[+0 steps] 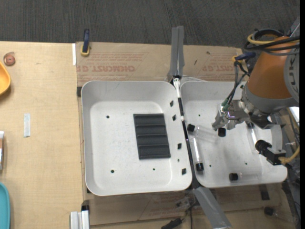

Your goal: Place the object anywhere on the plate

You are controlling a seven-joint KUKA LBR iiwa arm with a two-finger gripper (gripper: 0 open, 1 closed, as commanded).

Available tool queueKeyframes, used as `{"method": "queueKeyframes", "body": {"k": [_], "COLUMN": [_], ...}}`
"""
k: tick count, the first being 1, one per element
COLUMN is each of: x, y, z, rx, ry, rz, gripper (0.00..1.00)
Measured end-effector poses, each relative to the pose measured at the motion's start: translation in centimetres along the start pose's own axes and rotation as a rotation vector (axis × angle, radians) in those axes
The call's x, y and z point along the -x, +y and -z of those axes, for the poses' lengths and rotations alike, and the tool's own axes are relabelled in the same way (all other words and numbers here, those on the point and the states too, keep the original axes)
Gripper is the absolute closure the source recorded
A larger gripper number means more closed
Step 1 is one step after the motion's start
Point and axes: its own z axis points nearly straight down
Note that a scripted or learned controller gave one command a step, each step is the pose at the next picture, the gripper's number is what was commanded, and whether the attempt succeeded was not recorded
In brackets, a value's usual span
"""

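The arm enters from the right of the frame, its orange band above the wrist over the upper right of the right bin (pixel 209 173). The gripper (pixel 222 124) hangs low over that bin's middle, and whether its jaws are apart or together cannot be told from this angle. Nothing is visible between them, so no hold is recorded. The left bin (pixel 95 104) carries a black ribbed tray (pixel 151 136) lying flat at its centre; this reads as the plate named in the task, though that is a judgement. The object to be moved is not certain: a clear tube with a black cap (pixel 195 151) lies along the left side of the right bin, just right of the divider, and it is the likeliest candidate. It sits below and left of the gripper, near but apart from it. The step in hand appears to be the approach and pick, with placement not yet done. To do it well, the jaws should straddle the tube across its narrow width, near mid-length, clear of the bin wall and the small black fittings. A clear round body may slip; closure should be confirmed before lifting.
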Motion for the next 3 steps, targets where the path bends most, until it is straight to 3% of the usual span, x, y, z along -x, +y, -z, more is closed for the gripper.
{"method": "queueKeyframes", "body": {"k": [1,2,3], "x": [-7.2,-16.3,-23.4], "y": [5.5,7.7,8.1], "z": [5.8,2.2,1.1], "rx": [-0.002,-0.002,-0.001], "ry": [-0.002,-0.002,-0.002], "rz": [0.036,0.099,0.159], "gripper": [1.00,1.00,1.00]}}
